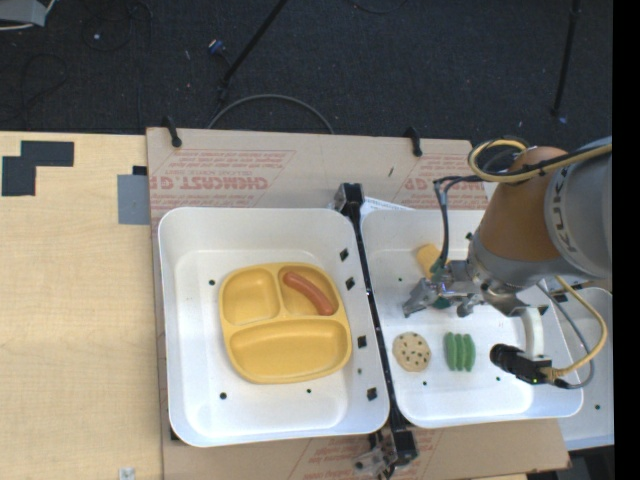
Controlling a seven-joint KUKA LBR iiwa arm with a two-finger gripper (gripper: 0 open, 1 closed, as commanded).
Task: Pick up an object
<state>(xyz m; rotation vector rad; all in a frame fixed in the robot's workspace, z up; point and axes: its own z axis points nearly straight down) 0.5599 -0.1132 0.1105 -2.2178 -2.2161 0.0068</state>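
So your gripper (437, 298) is down in the right bin (500, 408), hanging over the upper-middle of it. The fingers look spread fairly wide with nothing between them, so no grab yet.

Closest candidates: a cookie (411, 351) at about 7 o'clock from the gripper and a green pea-pod thing (459, 351) at about 5 o'clock, both flat on the bin floor and just beside each other. There's also a small yellow piece (428, 258) at 12 o'clock, partly tucked behind the wrist, can't tell what it is.

My guess is they're light plastic toy food, stiff and a bit slick. The cookie lies flat and low, so you'd have to pinch across its edge and it could easily skate away. The peas look like the better bet: narrow and ridged, take it across the short side, near the middle.

The left bin (190, 268) holds a yellow tray (285, 343) with a sausage (309, 291) at its 1 o'clock, well apart from you.
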